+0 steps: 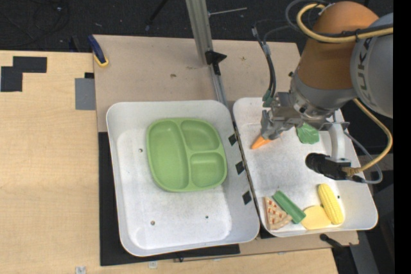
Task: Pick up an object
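Arm (pixel 347 54) hides green block (pixel 309 134) partly

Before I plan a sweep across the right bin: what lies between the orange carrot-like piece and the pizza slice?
In the camera view, only bare white bin floor lies between the orange carrot-like piece and the pizza slice.

Grey arm (pixel 379 67) with orange band (pixel 334 42), looped yellow-black cables, seemingly dark metal fingers (pixel 275 126).
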Controlling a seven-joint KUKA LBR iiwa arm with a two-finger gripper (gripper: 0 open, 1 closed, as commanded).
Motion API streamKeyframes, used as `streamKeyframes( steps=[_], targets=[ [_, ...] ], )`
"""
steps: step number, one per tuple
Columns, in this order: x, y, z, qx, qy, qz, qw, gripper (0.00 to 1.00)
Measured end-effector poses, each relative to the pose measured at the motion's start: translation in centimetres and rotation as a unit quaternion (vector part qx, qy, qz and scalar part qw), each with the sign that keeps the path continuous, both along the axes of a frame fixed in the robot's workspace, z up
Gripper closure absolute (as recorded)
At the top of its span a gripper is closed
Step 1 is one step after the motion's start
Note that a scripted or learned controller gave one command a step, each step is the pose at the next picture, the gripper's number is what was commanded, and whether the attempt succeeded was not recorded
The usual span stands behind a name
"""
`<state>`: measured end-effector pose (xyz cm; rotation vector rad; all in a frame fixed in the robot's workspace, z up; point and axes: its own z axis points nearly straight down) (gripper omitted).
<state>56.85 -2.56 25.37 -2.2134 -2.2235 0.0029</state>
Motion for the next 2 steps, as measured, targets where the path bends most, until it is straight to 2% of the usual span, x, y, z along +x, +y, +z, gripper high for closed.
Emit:
streamKeyframes(
  steps=[1,2],
  targets=[
    [-0.3,5.8,-0.5,0.0000,0.000,0.000,1.0000,1.00],
    [-1.9,11.2,-2.4,-0.0002,0.001,0.000,1.0000,1.00]
  ],
)
